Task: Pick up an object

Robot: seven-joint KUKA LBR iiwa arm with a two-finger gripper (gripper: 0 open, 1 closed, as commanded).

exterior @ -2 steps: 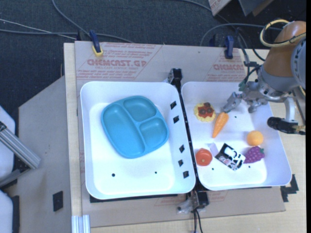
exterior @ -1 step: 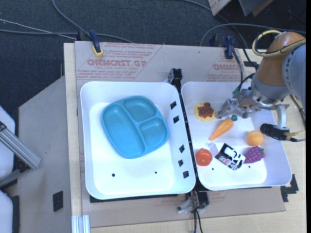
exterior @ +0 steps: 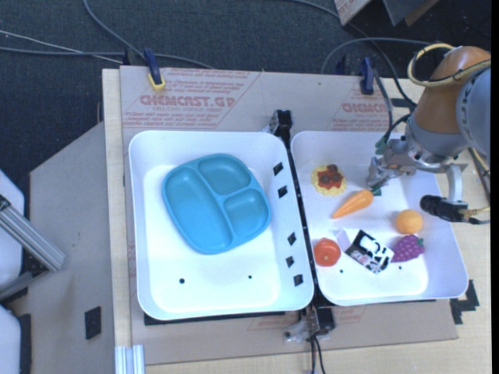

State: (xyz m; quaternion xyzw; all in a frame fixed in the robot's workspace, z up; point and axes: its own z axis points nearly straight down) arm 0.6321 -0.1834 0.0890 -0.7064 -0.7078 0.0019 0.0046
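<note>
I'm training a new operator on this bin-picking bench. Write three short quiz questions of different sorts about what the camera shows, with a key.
1. True or false: the blue divided plate lies in the same bin as the toy carrot.
2. Multiple choice: which item lies nearest the gripper? A) the purple grapes B) the carrot C) the tomato
3. Fill in: the round fruit between the carrot and the grapes is an ______.

Key: 1 false, the plate is in the left bin and the carrot in the right bin; 2 B; 3 orange.
</note>
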